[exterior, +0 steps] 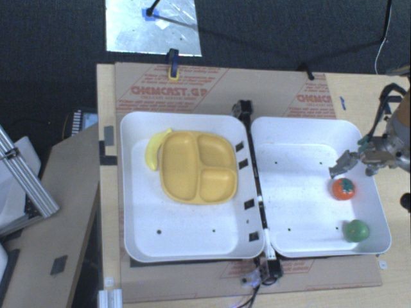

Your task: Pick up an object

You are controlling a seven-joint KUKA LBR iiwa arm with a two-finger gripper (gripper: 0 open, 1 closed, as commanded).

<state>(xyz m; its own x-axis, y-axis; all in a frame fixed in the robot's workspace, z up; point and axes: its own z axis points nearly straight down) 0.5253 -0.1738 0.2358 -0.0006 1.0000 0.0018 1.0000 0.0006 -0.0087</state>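
Note:
My gripper (355, 167) hangs over the right side of the right bin (302, 140), reaching in from the right edge. Its two grey fingers stand apart, open, with nothing between them. Just below it a red-orange tomato (343, 189) with a green top lies on the bin floor, apart from the fingers. A green ball (356, 230) rests in the bin's near right corner. In the left bin (135, 191) sits a yellow divided plate (196, 167), with a yellow banana (153, 149) tucked against its left edge.
A black divider (252, 172) with clips runs between the two bins. The bins rest on brown cardboard (212, 88). A shiny metal sheet (153, 17) lies beyond the bench. An aluminium rail (26, 178) stands at the far left.

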